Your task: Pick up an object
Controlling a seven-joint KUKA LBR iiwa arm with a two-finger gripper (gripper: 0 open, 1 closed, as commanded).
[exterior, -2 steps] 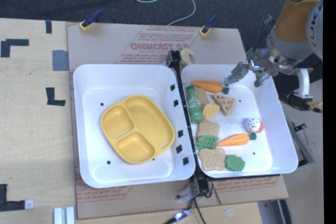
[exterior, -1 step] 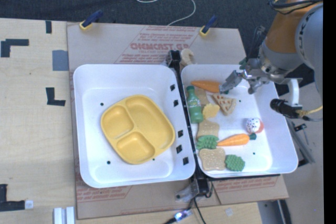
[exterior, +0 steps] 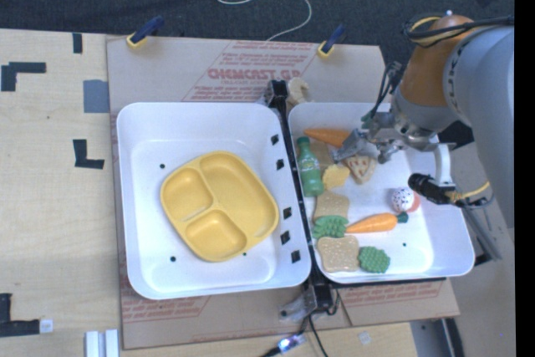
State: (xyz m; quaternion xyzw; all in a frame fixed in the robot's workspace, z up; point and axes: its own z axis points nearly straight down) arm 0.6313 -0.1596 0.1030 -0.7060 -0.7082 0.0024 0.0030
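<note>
Approach/descent step, nothing lifted yet as far as could be judged. The pincer [exterior: 361,148] was low in the right bin [exterior: 443,259], over the toy food near the bin's upper left part. Whether it was released or clenched could not be told; too dark and cluttered there.

Likeliest target: a small tan cookie-like piece [exterior: 361,169] just below the pincer, touching or nearly so. A yellow chunk [exterior: 335,175] lay just left of that piece, an orange carrot [exterior: 328,136] above-left of it, a green bottle [exterior: 308,167] further left by the bin's wall.

Lower in the right bin: another carrot [exterior: 372,222], a bread slice [exterior: 337,252], a white-and-red ball [exterior: 402,199].

Next move probably needed: settle around the tan piece, clamp, then lift straight up clear of its neighbours.

The left bin [exterior: 138,180] held a yellow divided tray [exterior: 219,205], well apart from the pincer.
</note>
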